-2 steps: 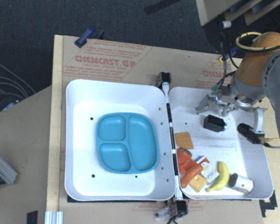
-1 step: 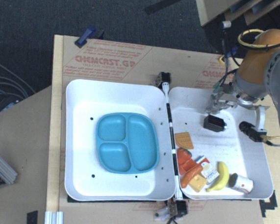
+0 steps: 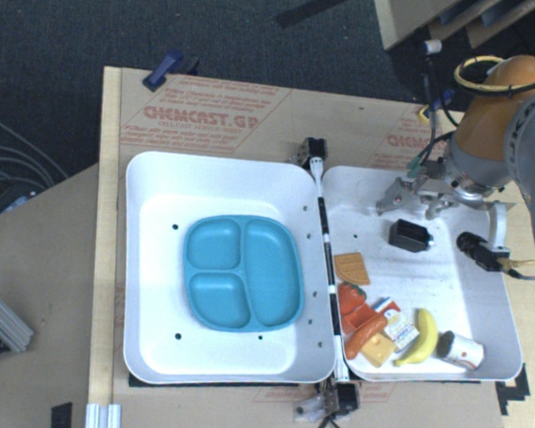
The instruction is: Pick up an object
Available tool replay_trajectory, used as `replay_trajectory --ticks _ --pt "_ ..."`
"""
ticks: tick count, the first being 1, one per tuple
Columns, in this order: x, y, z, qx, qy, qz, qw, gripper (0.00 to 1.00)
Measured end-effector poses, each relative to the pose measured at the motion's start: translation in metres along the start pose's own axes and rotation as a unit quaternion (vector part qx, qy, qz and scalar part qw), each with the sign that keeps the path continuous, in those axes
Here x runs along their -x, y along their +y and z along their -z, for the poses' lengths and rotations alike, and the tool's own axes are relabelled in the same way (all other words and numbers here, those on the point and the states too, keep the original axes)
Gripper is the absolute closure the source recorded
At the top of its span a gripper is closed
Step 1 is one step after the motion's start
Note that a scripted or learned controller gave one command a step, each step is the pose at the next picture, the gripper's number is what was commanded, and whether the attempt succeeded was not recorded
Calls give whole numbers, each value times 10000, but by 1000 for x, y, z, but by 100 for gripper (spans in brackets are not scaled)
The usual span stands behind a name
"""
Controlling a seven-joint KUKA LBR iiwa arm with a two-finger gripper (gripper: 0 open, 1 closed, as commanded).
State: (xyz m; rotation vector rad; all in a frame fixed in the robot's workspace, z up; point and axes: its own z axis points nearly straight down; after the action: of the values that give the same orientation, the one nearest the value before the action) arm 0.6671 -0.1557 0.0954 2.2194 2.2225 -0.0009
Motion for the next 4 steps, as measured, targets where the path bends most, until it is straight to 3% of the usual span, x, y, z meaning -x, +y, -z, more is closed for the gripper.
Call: replay_trajectory --ticks 1,2,3,4 --pt "1 -1 -11 -11 5 -4 10000 0" --pt "0 0 0 2 0 0 10000 100" --pt "0 0 0 0 0 0 10000 0" --pt "-3 -1 -11 -12 6 -4 10000 0"
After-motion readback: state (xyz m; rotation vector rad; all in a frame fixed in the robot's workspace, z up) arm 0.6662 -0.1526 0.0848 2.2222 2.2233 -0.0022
